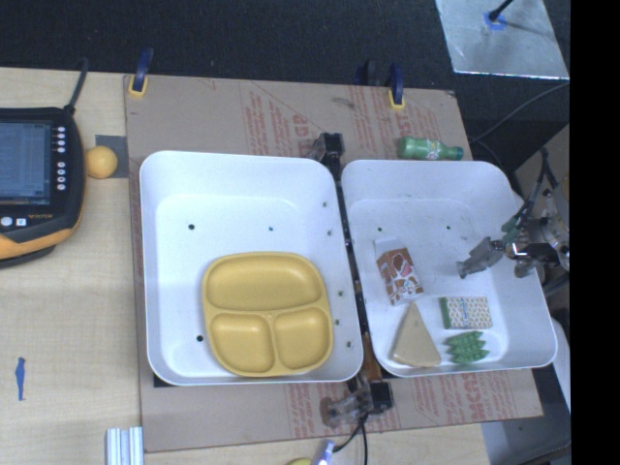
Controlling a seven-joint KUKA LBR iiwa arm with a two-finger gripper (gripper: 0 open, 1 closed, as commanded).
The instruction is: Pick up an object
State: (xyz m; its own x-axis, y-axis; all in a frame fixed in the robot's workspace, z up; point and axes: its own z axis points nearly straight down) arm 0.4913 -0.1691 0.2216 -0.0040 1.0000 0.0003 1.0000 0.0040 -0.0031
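camera view: two shallow white bins are seen side by side on a brown cardboard sheet (291, 114) clamped to the wooden bench. in the left white bin (174, 192) a yellow plastic plate with three compartments (268, 313) is laid, towards the near side. in the right white bin (426, 187) four small things are gathered in the near half: a brown and white patterned packet (398, 274) near the middle, a tan wedge-shaped piece like a slice of cheese (416, 338) just below it, a small square card with a green border (466, 312) to the right of the wedge, and a green leafy toy vegetable (467, 348) just beneath the card, close to the near wall.

the two-finger gripper (481, 256) is seen entering over the right edge of the right bin, above the card and apart from it. nothing is seen between its fingers; whether they stand wide or narrow cannot be told.

outside the bins, a small green plastic bottle (429, 148) is laid on its side on the cardboard behind the right bin. a black and orange control pendant (34, 187) is placed at the left on the bench, with a yellow ball (101, 162) just beside it.
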